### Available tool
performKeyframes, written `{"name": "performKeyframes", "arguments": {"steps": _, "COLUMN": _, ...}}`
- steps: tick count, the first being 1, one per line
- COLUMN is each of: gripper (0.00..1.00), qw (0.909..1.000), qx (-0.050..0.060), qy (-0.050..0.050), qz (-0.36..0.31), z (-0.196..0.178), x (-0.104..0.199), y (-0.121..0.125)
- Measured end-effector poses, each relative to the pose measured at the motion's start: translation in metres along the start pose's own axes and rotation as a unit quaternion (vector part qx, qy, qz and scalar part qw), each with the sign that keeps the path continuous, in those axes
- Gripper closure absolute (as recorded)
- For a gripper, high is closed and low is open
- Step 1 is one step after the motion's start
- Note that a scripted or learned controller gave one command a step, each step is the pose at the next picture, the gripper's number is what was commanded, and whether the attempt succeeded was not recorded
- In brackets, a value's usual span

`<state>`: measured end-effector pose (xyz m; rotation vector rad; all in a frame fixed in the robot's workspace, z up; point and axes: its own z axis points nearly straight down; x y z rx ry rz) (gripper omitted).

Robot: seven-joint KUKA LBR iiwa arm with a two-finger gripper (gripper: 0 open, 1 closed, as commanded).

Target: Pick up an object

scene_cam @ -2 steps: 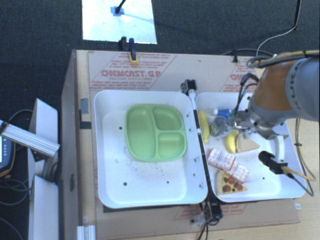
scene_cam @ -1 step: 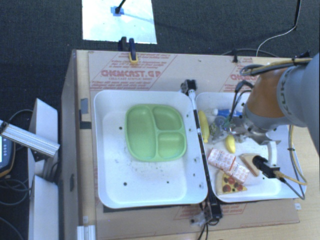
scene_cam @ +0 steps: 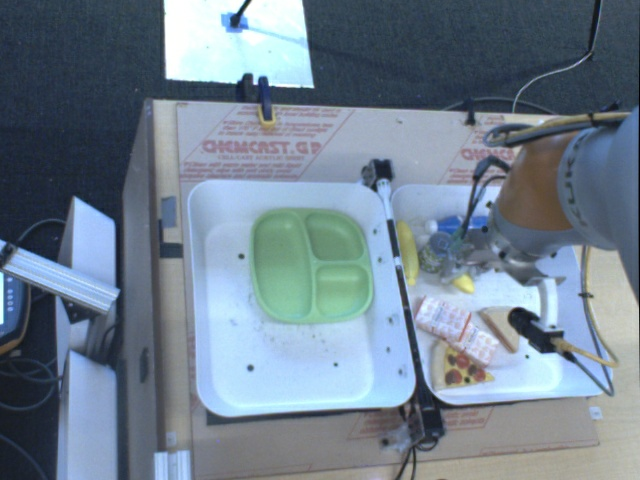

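Camera view showed the tool low inside the right bin, near that bin's far left part, with the grey arm and its orange band reaching in from the table's right edge. The arm's own bulk hid the tip, so whether it was open or closed, or had hold of anything, could not be told. It sat among a tight cluster, which is probably why it came down there: a small yellow piece lay just beside it, a dark round item to its left, and something blue just behind; none could be identified further. A yellow banana-like toy lay along the bin's left wall. Nearer the table's front edge lay the other candidates, well apart from the tool: a pink-and-white wafer pack, a pizza slice toy and a tan wedge. No object appeared lifted. The left bin held a green divided plate, lying flat near its middle and out of the arm's way. The grasp looked not yet completed.
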<state>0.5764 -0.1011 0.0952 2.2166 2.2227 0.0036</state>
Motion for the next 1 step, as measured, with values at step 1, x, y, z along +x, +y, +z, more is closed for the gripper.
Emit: {"name": "performKeyframes", "arguments": {"steps": 1, "gripper": 1.0, "qw": 1.0, "qx": -0.001, "qy": 0.001, "qz": -0.001, "z": -0.0909, "x": 0.0787, "y": 0.0595}}
